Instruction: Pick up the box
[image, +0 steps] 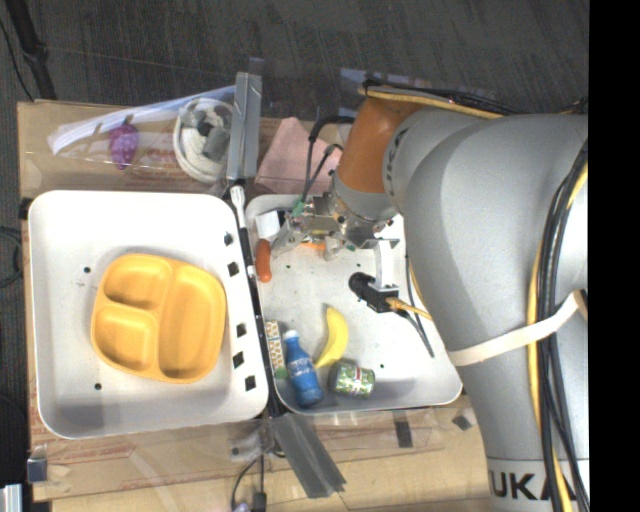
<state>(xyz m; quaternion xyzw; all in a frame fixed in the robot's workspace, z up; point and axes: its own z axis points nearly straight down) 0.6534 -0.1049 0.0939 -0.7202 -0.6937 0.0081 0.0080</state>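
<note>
A narrow box (272, 347) with a speckled pattern stands on edge against the left wall of the right bin (425, 375), just left of a blue bottle. My gripper (308, 232) is low over the far end of the same bin, well beyond the box and apart from it. The wrist and grey arm cover the bin's far right part, and small orange and white bits show under the gripper.
The right bin also holds a blue bottle (300, 370), a banana (333, 338), a green can (353, 379) and a red oblong thing (263, 262). A yellow divided plate (160, 315) lies in the left bin (60, 400). A bag and cloth lie behind the bins.
</note>
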